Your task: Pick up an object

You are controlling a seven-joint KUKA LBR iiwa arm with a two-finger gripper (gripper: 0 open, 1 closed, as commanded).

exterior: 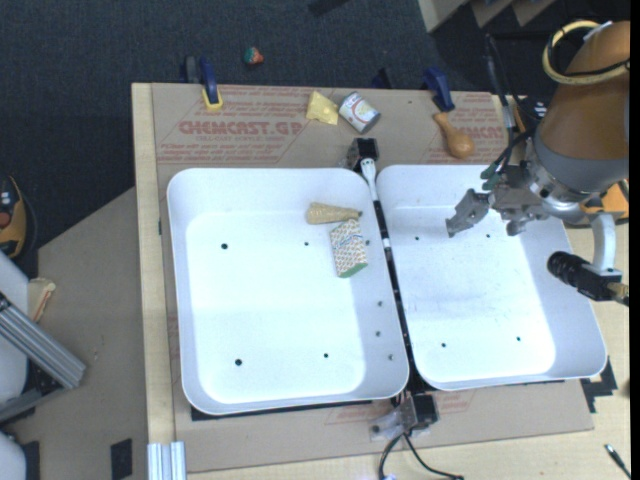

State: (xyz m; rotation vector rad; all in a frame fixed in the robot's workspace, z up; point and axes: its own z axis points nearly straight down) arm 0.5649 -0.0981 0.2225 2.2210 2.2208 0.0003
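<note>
Patterned pouch (348, 247), left of gripper (487, 218)

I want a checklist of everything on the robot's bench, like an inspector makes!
Surface: brown board bearing the left bin and right bin, side by side.
Job's things: tan cone-like piece and patterned pouch, touching, in the left bin's upper right.
Clutter: yellow wedge, small carton, wooden pear shape on the board behind the bins.
Pincer: pincer over the right bin's upper part, holding nothing.
Cables: cable at the front edge.
Surroundings: dark carpet, blue clamps.
</note>
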